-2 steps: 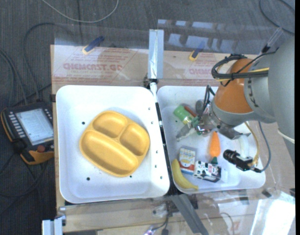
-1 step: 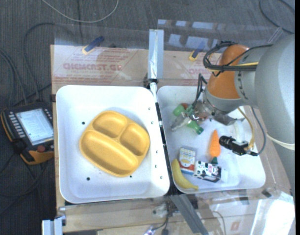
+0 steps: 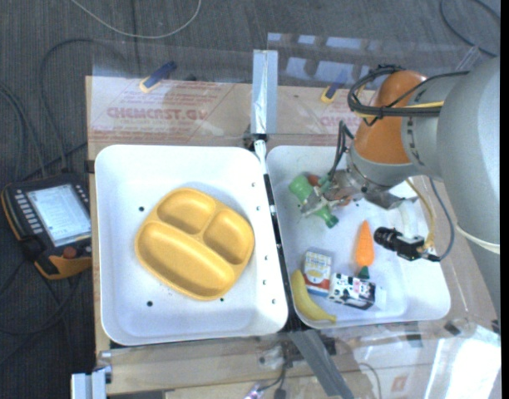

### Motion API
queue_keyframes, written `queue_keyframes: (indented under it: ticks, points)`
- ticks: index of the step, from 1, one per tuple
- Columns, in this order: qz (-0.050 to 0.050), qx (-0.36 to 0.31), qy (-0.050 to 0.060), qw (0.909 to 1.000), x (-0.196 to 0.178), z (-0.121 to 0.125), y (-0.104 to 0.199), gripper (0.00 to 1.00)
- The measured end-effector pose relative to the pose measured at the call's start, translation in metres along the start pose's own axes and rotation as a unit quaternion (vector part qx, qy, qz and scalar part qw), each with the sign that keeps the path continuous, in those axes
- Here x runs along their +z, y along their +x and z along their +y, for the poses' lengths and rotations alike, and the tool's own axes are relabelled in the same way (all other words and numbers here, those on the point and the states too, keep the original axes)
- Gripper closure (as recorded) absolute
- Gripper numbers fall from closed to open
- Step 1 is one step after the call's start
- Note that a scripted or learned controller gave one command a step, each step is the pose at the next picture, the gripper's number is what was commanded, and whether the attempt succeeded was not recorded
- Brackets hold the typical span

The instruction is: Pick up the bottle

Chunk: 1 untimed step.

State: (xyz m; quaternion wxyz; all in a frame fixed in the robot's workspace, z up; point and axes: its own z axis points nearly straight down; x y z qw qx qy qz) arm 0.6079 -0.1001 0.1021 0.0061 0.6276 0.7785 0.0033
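Gripper (image 3: 323,196) down at the green bottle (image 3: 304,188), near the right bin's (image 3: 437,302) far left corner
Whether the fingers grip it I cannot tell; next comes a firm close, then a straight lift

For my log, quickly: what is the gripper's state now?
Gripper: down at the green bottle in the right bin; open or closed cannot be told.

1. I see both bins (image 3: 113,306) plain white.
2. Divided plate (image 3: 195,241) in my left-hand bin: solid yellow.
3. Bottle (image 3: 308,194): green.
4. Carrot (image 3: 365,243) orange; banana (image 3: 308,302) yellow.
5. Small box (image 3: 318,270): white with red and yellow print.
6. Arm (image 3: 454,140) grey, orange band (image 3: 387,123).
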Motion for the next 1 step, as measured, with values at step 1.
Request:
queue_keyframes:
  ticks: [1]
  points:
    - [0.002, 0.08, 0.017, 0.9967, -0.0766, 0.0592, 0.0064, 1.0]
